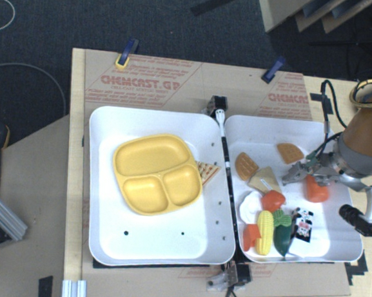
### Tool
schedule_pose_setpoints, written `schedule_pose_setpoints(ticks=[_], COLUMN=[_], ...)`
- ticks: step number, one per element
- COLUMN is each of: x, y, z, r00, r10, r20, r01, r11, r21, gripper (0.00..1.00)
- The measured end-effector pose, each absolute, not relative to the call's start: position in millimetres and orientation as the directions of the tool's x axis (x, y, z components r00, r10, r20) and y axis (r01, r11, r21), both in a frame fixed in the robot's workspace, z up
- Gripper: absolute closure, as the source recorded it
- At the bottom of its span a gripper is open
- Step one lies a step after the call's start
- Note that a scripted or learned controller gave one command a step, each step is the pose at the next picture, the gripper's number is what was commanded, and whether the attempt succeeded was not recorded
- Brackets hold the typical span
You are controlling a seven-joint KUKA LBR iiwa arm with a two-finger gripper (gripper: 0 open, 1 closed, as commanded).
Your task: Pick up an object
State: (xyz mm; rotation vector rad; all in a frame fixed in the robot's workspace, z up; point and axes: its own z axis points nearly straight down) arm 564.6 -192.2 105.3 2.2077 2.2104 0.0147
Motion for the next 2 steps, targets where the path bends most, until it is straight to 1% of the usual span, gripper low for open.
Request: schedule_pose_setpoints(ticks=[1, 2], x=[566.1, 575.3], y=[-193, -199], z=[115, 166], r00=[-0.002, -0.001], r10=[1.0, 1.0], r20=[-0.009, -0.003], r01=[1.0, 1.0], r11=[0.002, 0.001], r21=[0.025, 0.006], gripper=[1.0, 1.0])
